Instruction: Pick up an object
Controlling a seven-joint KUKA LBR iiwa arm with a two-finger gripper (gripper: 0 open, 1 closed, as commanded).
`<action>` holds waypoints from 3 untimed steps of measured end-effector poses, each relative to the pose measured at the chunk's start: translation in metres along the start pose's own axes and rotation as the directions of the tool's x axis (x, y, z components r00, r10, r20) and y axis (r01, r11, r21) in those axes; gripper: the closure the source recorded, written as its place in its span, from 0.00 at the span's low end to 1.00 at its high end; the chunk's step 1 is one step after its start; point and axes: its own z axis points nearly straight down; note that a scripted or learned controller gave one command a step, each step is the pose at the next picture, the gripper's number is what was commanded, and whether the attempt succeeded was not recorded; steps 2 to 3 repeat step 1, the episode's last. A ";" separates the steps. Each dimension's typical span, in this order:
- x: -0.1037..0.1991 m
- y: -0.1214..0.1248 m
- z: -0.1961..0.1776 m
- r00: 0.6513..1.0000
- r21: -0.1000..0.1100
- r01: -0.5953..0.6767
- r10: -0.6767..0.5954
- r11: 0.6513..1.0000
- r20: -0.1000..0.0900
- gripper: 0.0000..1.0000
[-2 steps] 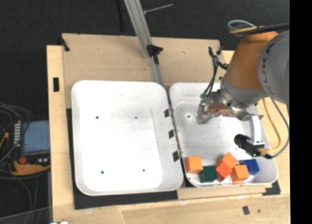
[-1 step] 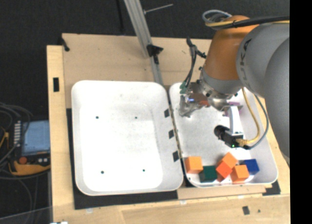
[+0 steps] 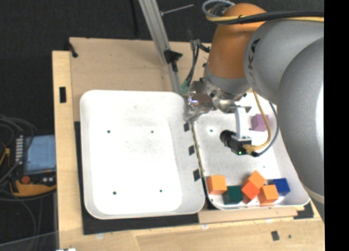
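Here, the gripper [image 3: 192,106] above the right bin [image 3: 216,153], open or closed we cannot tell, orange cube [image 3: 217,183] well apart.

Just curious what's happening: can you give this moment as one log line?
gripper: right bin, far left corner | held: nothing visible | orange blocks, green block, blue block: near edge | purple block: apart

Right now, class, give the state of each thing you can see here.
Small purple plastic block: lying in right white bin, untouched.
Three orange cubes: resting along its near wall, untouched.
Dark green block: resting among them.
Blue cube: resting beside them.
Tool: low at that bin's far left corner, away from every block.
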 end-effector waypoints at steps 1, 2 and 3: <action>0.058 0.025 -0.001 1.000 0.001 0.000 0.000 1.000 0.000 1.00; 0.058 0.025 -0.001 1.000 0.001 0.000 0.000 1.000 0.000 1.00; 0.058 0.025 -0.001 1.000 0.001 0.000 0.000 1.000 0.000 1.00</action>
